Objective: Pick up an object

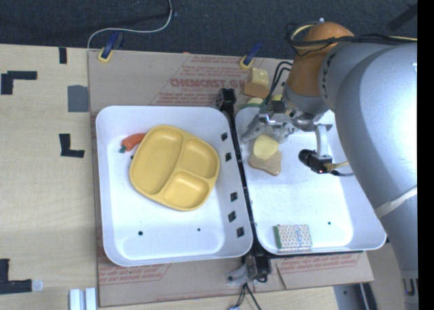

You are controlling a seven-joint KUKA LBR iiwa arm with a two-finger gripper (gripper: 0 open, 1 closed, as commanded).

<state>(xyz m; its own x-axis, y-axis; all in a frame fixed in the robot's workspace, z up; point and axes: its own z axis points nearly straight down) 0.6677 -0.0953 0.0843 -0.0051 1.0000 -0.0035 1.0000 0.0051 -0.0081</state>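
My gripper (268, 129) hangs over the back left part of the right bin (339, 234), open, with its grey fingers (252, 126) spread. Just in front of the fingertips lies a pale yellow block (266, 146), resting against a tan bread-like piece (266, 163). I cannot tell whether the fingers touch the yellow block; nothing is clearly clamped between them. A green-and-white patterned pad (293, 237) lies near the right bin's front edge. In the left bin (115, 234) a yellow divided plate (175, 167) sits with an orange carrot-like piece (131, 142) at its left.
The black divider (236, 166) runs between the two bins. A tan block (258, 83) and a small green thing (254, 102) sit at the right bin's back rim. The grey arm (380, 112) covers the right side. Blue clamps (108, 48) hold the cardboard base.
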